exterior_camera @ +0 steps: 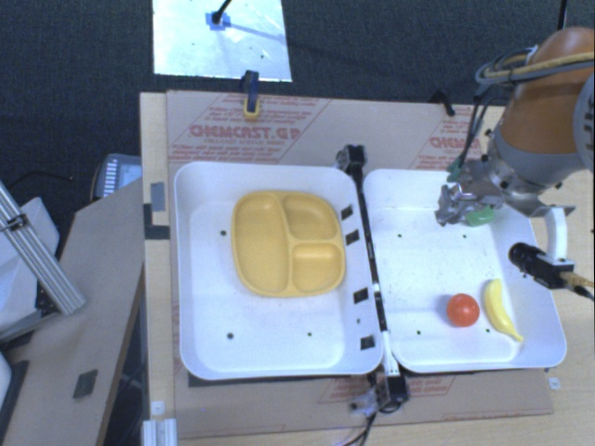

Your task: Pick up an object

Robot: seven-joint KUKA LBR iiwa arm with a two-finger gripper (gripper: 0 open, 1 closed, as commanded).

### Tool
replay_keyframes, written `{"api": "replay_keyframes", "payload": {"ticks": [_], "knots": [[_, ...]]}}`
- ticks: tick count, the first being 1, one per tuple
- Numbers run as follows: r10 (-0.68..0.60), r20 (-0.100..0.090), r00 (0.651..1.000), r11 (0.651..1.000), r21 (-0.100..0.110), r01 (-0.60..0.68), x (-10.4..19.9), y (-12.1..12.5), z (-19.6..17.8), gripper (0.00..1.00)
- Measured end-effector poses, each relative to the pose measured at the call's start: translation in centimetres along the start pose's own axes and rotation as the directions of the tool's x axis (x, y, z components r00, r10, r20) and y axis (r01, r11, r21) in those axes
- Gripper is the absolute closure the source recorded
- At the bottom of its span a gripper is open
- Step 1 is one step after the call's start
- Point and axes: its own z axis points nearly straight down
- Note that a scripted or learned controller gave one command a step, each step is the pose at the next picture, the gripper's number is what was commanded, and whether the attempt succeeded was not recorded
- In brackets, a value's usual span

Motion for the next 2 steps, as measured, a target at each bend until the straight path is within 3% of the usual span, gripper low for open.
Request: {"api": "replay_keyframes", "payload": {"ticks": [2], "knots": [[0.002, 0.0, 1.0, 1.0, 0.002, -0.002, 9.8, -0.3, 2.0, 1.0]]}}
